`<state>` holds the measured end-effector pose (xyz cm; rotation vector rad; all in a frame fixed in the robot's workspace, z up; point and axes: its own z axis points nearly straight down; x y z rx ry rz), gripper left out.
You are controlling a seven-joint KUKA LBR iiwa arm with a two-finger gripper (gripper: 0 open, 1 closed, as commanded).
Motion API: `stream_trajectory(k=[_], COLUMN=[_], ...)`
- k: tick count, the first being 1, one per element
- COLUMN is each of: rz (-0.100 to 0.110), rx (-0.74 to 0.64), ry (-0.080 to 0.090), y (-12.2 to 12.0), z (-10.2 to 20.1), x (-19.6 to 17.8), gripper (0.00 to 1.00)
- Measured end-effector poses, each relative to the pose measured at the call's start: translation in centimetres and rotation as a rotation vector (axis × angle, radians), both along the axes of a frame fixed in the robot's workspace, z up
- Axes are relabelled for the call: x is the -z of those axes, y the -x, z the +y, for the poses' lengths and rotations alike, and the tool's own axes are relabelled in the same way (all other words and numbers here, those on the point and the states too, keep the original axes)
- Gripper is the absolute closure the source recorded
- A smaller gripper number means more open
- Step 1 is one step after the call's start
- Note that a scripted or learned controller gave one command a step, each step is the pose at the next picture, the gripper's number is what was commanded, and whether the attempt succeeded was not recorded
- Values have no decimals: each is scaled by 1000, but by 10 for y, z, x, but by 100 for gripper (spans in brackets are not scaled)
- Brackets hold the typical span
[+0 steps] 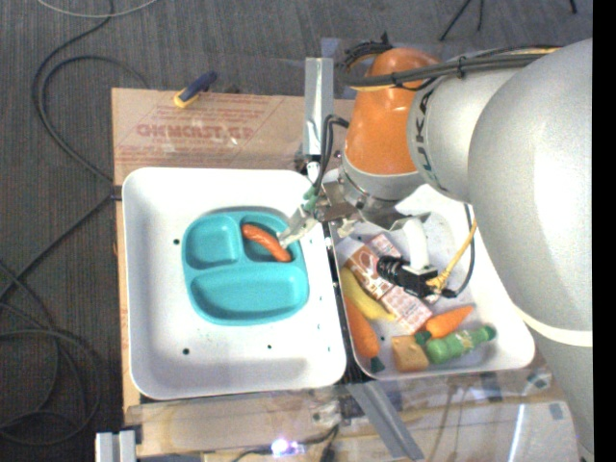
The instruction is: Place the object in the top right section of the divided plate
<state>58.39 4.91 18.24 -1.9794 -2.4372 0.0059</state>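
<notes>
The arm [500, 133] reaches in from the right, its orange band [385, 123] above the seam between the two bins. The tool [296, 227] hangs over the upper right corner of the teal plate [245, 282], which sits in the left bin [154, 345]. An orange sausage [265, 243] lies tilted in the plate's top right section, its right end just under the tool's tips (whether they touch it I cannot tell). How far the tool is open cannot be made out. The right bin [515, 354] carries a banana [364, 299], a snack pack [390, 287], two carrots [448, 322], a green piece [462, 343] and a tan block [408, 355]. Cardboard [192, 133] lies on the worktop behind the left bin.
</notes>
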Motion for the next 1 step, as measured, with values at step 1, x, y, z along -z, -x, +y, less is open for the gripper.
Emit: stream_trajectory(k=[1], rz=[-1], rx=[142], ry=[2], y=[-21], z=[15], x=[-21], gripper=[0])
